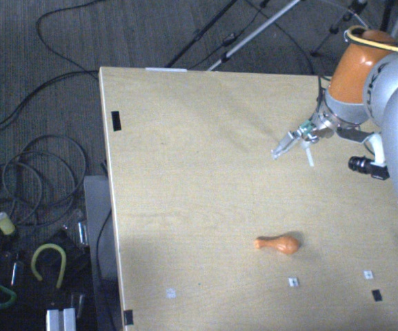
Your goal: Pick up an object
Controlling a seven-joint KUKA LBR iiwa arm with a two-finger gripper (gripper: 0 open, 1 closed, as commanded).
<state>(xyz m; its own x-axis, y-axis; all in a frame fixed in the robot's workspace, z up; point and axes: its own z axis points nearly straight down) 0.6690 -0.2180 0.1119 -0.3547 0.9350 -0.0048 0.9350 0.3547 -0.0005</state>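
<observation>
Toward the near right part of the tan bench top (185,185) I have the one object to pick, a small orange pear-shaped thing (279,244). It lies flat on its side. Its long axis runs almost straight across my view, dipping very slightly toward the right. The narrow neck points left and the fat bulb sits at the right end. Nothing touches it; bare surface surrounds it on every side.

Just below and to the right of it I see a small white square marker (293,281), close but apart. Further right are another white marker (367,275) and a dark one (376,295).

Well above the object, clearly apart from it, I see the gripper (296,147) reaching in from the right. Its two fingers are spread with a plain gap between them: one long finger points left and slightly down, the shorter one points downward. Nothing sits between them. Behind it I can follow the grey wrist up to the orange band (356,74).

On the bench's far left edge I note a black tab (116,121). Off the bench to the left, cables (33,178) coil on the dark floor beside a green hook-shaped tool (48,261).
</observation>
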